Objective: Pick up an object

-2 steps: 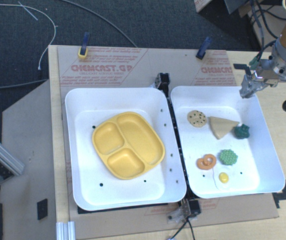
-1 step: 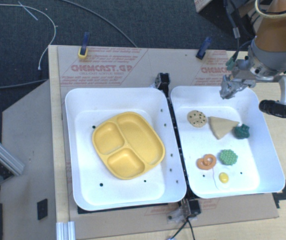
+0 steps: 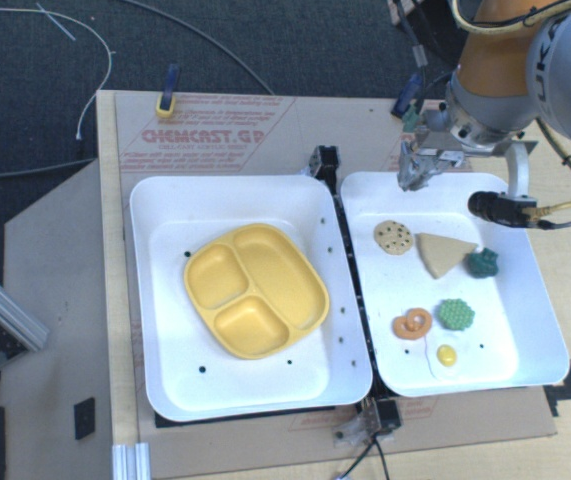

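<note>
The right bin holds a round speckled cookie, a tan wedge, a dark green piece, a bright green bumpy piece, an orange ring and a small yellow piece on white. My gripper hangs over the bin's far left corner, above and a little behind the cookie, touching none of the objects. Nothing shows between its fingers.
The left bin carries a yellow three-compartment tray. A black clamp sits between the bins at the back. A yellow and blue clip lies on the cardboard behind the left bin. Cables run across the dark floor.
</note>
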`<action>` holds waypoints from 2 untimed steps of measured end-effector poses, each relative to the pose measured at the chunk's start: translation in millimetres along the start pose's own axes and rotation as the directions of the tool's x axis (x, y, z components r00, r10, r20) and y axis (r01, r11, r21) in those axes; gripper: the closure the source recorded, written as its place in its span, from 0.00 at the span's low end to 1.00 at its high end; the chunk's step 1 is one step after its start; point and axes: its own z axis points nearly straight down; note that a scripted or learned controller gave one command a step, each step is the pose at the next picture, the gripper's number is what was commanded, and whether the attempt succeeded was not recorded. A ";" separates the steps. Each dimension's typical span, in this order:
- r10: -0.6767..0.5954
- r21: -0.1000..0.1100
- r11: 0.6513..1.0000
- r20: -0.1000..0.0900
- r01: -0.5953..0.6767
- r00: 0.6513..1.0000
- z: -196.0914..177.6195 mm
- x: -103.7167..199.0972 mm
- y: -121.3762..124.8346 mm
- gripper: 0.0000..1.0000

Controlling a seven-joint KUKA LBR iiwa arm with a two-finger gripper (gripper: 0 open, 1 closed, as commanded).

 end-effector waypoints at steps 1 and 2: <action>0.001 0.002 1.000 -0.001 -0.001 1.000 -6.3 55.1 -3.3 1.00; 0.001 -0.001 1.000 0.000 -0.001 1.000 -7.8 102.7 2.3 1.00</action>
